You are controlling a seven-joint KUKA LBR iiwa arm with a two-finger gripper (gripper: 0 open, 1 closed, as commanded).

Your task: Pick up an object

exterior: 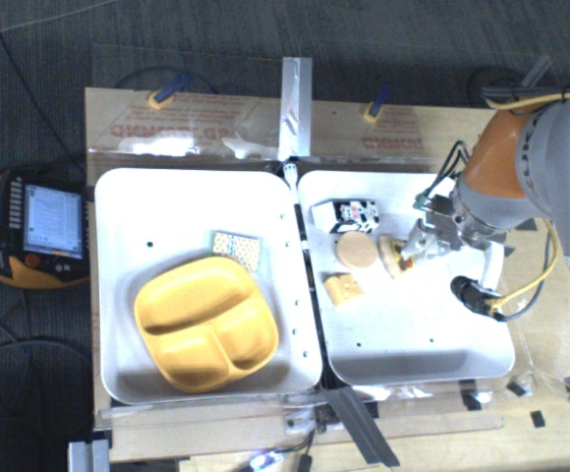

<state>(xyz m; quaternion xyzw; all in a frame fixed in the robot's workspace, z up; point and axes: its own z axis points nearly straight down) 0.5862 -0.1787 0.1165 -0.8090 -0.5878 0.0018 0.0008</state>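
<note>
In the right bin (432,352) lie a black-and-white patterned item (356,214), a round tan disc (357,252), a small yellow block (342,289) and a small tan piece (393,258). My gripper (410,250) reaches in from the right and sits low, right against the tan piece, just right of the disc. The gripper's body hides part of that piece.
The left bin (128,205) holds a yellow divided plate (204,323) and a small patterned square (237,249) behind it. A ridge (305,264) separates the bins. A yellow cable (521,298) loops off the wrist over the right bin's right edge. A handheld pendant (39,229) lies left of the bench.
</note>
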